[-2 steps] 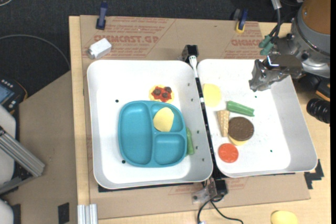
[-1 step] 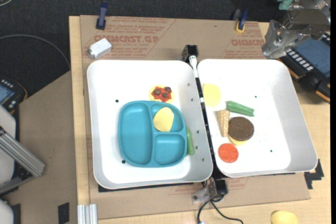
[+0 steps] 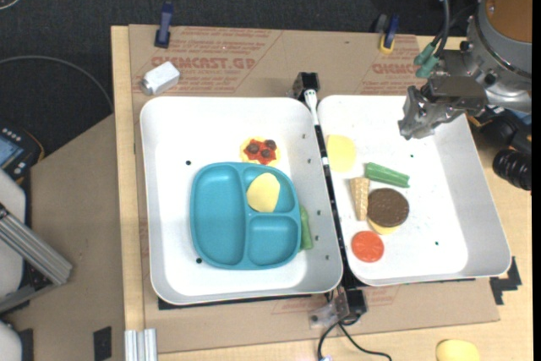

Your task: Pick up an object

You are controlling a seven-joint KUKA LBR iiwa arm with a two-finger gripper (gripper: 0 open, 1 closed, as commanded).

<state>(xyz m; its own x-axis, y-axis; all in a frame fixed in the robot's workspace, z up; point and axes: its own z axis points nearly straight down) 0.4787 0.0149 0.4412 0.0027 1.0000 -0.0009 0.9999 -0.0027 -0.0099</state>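
The left bin (image 3: pixel 161 182) holds a blue divided tray (image 3: pixel 221 224) carrying a yellow piece (image 3: pixel 264 193). The right bin (image 3: pixel 473 241) holds a green bean (image 3: pixel 387 175), a cookie (image 3: pixel 387 207) and a red disc (image 3: pixel 368 246). The end effector (image 3: pixel 416 124) hangs above the bean's far right; whether it grips is unclear. The bean's long axis runs left-right.

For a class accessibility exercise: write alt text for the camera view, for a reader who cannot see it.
A grey robot arm's gripper hangs over the right white bin, above toy foods: a green bean, a chocolate cookie and a red disc. The left bin holds a blue divided tray.
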